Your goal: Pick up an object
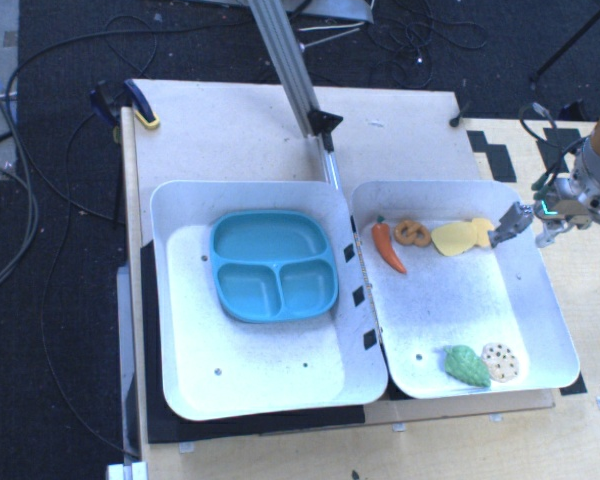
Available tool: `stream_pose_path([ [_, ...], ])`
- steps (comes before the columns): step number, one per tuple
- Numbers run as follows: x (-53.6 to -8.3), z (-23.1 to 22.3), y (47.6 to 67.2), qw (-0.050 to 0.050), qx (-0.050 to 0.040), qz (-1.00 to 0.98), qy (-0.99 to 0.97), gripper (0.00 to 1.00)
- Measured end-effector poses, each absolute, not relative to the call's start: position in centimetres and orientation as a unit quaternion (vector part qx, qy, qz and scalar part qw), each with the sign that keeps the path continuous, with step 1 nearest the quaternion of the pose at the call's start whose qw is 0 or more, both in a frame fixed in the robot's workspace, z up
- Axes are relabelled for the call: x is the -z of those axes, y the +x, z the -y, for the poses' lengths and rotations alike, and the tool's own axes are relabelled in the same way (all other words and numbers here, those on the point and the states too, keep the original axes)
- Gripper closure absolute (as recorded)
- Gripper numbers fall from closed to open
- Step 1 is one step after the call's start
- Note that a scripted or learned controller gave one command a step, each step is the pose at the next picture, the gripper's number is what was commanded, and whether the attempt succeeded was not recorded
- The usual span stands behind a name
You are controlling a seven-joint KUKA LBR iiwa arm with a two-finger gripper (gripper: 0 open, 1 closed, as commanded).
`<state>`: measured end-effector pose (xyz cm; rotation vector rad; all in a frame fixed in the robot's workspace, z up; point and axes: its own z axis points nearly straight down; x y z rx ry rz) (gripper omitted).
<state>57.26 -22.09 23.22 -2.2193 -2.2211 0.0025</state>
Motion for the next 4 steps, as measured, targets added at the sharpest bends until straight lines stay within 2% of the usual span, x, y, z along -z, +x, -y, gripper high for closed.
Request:
stream_pose_path([
  [1,-23.3,22.1,57.3,0.000,-0.0002,0.708,-0.707,0.00],
  [3,-11.5,21.1,57.6,0.001,-0.0007,0.708,-0.706,0.00],
  [4,-9.2,21.1,57.6,-0.001,-0.0003,0.707,-0.707,0.00],
])
